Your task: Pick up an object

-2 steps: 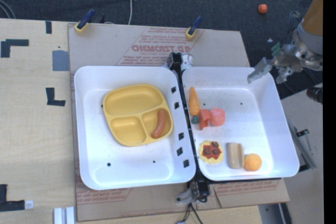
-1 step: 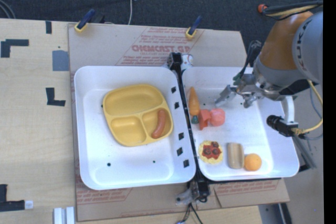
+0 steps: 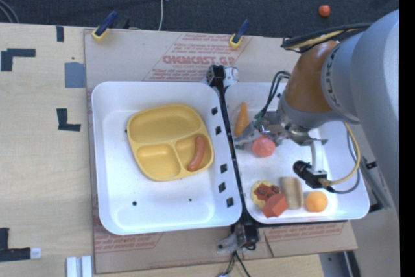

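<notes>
My gripper reaches down into the right bin, close to the divider between the bins. A round pink-red toy fruit lies directly at its tip, touching or just under it. An orange carrot lies just to the gripper's left. Along the right bin's near edge sit a pizza slice, a red chunk, a tan cylinder and an orange. The grey arm with its orange band covers the bin's right part.
The left bin holds a yellow compartment tray with a sausage in its lower right section. Black clips line the divider. A black cable loops from the wrist over the right bin.
</notes>
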Robot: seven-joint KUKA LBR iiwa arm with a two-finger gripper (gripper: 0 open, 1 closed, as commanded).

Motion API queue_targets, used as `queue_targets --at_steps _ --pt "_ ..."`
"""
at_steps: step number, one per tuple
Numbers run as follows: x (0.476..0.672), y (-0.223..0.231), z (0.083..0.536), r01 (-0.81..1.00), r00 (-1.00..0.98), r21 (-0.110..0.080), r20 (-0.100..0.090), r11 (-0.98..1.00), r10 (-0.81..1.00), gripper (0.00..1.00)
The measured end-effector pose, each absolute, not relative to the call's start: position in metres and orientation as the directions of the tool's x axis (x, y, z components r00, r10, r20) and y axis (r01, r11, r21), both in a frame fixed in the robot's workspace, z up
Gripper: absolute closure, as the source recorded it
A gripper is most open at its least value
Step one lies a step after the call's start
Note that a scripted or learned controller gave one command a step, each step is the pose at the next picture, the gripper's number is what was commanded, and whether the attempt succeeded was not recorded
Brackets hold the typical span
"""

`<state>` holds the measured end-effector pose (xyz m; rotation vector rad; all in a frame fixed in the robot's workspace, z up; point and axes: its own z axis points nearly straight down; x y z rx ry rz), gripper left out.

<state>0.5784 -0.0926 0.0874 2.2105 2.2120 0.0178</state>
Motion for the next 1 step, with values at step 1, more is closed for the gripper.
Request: queue_targets --at_steps 1 --pt "0.5768 -0.0948 0.0990 1.000 -0.001 0.010 -0.002 0.001 1.000 1.00"
